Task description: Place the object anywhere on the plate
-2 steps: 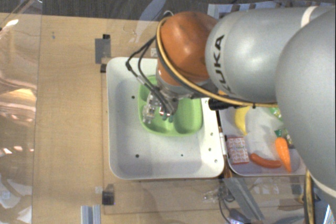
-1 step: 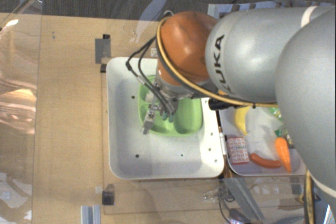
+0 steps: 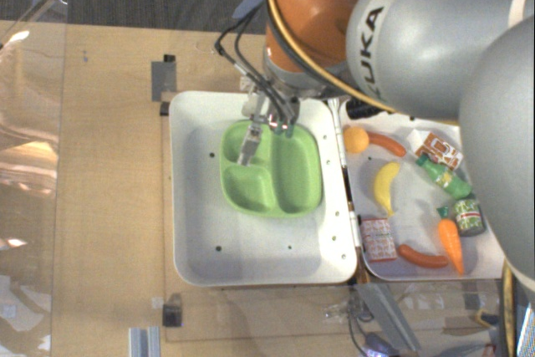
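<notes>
Bench (image 3: pixel 100 180) – tan wood; bins (image 3: pixel 251 259) white – floor dark.

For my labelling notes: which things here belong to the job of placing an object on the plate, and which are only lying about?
Job:
- plate, green, in the left bin
- gripper, over the plate

Lying about, in the right bin:
- banana
- carrot
- orange
- two sausages
- small packets
</notes>
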Robot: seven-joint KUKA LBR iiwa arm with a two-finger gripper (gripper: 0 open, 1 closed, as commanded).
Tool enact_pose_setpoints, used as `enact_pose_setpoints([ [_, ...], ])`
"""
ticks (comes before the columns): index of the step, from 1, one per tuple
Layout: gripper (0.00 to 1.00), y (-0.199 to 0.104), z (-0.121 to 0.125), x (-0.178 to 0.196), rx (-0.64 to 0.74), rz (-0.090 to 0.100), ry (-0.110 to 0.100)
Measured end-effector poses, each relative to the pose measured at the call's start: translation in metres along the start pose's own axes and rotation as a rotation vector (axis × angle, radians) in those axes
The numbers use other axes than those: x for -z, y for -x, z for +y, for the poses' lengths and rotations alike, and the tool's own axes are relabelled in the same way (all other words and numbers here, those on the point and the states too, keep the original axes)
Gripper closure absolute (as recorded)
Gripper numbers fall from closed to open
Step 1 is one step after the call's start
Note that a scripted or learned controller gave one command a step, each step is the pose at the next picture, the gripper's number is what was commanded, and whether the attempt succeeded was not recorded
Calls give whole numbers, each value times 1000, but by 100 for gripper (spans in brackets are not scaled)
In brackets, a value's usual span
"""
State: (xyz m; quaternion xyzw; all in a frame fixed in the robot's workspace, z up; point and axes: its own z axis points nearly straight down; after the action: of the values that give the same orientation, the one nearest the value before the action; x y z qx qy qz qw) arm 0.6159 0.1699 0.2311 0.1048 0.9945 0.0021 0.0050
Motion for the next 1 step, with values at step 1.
enact_pose_setpoints([
  [1,100,2,2,13,1,-8,6],
])
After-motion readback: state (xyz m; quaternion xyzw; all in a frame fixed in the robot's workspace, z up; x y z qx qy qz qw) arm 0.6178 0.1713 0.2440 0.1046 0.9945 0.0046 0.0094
